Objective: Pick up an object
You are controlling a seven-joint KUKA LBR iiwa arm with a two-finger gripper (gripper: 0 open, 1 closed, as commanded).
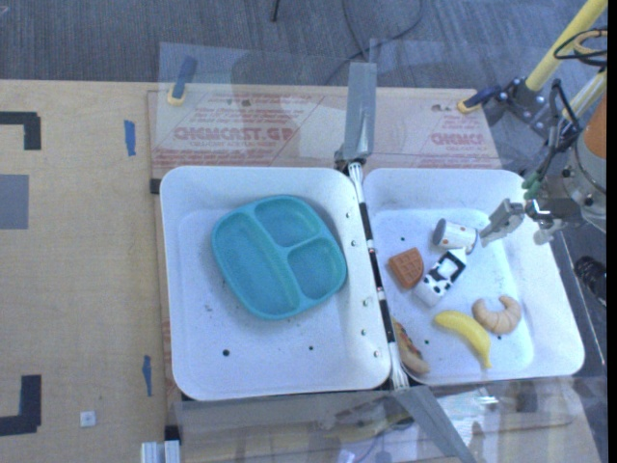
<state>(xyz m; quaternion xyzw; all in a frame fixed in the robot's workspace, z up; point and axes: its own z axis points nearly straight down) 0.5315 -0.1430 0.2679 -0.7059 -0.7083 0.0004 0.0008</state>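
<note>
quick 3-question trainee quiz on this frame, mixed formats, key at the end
1. True or false: the teal divided plate lies in the left bin.
2. Which lies nearest the gripper? A) banana B) small white cup C) croissant
3. Fill in: the waffle piece lies in the ___ bin.

Key: 1 true; 2 B; 3 right.
</note>
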